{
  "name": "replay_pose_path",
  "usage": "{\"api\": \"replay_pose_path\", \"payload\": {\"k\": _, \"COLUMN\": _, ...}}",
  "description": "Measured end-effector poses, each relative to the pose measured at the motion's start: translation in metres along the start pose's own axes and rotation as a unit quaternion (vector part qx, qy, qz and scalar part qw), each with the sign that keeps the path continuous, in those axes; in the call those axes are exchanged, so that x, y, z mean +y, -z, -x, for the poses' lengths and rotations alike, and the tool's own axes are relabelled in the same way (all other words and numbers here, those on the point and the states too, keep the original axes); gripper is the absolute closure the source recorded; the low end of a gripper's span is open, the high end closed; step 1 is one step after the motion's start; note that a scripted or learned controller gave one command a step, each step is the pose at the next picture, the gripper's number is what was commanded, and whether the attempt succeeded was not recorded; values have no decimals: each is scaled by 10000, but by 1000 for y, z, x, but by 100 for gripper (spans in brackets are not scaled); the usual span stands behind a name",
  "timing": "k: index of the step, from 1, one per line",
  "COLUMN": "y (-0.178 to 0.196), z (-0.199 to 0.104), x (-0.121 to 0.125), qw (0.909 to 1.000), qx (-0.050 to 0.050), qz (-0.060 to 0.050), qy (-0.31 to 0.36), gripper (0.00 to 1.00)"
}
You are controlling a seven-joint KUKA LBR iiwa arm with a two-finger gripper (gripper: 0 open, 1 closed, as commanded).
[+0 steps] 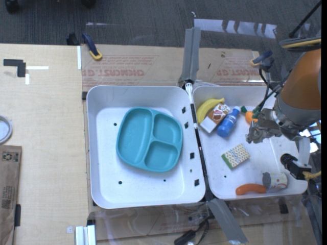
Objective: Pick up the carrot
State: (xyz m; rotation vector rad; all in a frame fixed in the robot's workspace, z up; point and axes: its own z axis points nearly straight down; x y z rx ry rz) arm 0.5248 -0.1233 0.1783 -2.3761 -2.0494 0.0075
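Carrot [251, 189] lies in right bin [219, 188]; teal tray [149, 139] fills left bin [102, 188].

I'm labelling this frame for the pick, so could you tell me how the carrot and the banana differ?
The carrot is orange and nearly straight; the banana is yellow and curved. The carrot lies at the right bin's near edge, the banana at its far left corner, against a small carton. Both are elongated and lie flat in that bin.

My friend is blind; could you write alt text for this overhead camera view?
A grey robot arm's gripper hovers over the right bin, far from the carrot by its front edge. A banana, blue bottle and sponge lie nearby; the left bin holds a teal tray.
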Motion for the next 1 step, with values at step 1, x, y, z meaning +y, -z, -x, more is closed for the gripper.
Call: {"api": "replay_pose_path", "payload": {"k": 1, "y": 52, "z": -59, "x": 18, "qw": 9997, "qx": -1, "qz": 18, "qy": -264, "gripper": 100}}
